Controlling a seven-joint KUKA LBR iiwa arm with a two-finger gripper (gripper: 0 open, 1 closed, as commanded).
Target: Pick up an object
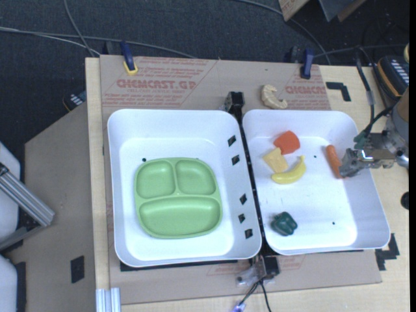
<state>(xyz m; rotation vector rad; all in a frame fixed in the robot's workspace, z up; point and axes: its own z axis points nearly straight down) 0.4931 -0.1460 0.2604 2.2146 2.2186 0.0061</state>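
While my gripper hangs at the right bin's right edge, the nearest thing is the orange carrot-like piece, just beside my fingertips on the cam's left, maybe touching; can't tell. Its long axis runs roughly up-down in the cam view, slightly tilted. Whether my jaws are apart or together, I can't tell either; too small and blurred. Banana, yellow block, red piece lie further left, and the green thing nearer the front. I judge the carrot is the obvious target.

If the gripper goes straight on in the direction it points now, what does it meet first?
Probably the orange carrot-like piece, lying just beside the gripper in the right bin. Depth is unclear from this slanted view, so it might instead pass above it.
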